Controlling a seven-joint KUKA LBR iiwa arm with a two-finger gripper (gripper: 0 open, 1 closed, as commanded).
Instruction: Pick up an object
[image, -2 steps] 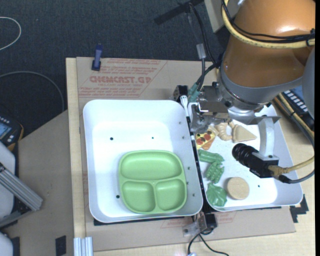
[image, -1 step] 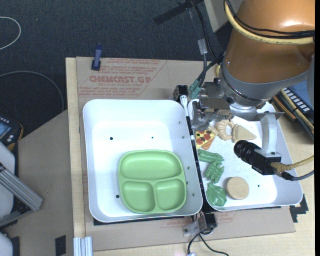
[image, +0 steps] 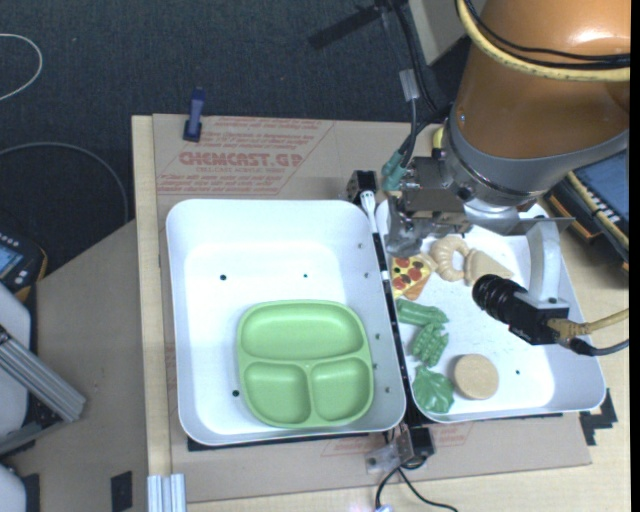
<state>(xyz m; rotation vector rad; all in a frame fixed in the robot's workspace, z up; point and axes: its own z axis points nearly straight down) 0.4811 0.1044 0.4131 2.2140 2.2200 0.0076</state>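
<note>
The pizza slice (image: 409, 272) lies at the right bin's (image: 560, 385) left wall, just below the gripper (image: 405, 238); whether it is spread or pinching cannot be told. A pretzel (image: 452, 256) sits just beside. Green pieces (image: 424, 335) and a round cookie (image: 475, 376) crowd below. The left bin (image: 200, 260) holds a green tray (image: 303, 362), with bare floor above.

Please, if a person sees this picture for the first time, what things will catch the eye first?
First the large arm, grey with an orange band, filling the upper right, with its end effector low over the right bin's far-left corner. Next the green divided plate, alone in the left bin. Then the small toy foods in the right bin: a pizza slice, a pretzel and green pieces.
</note>
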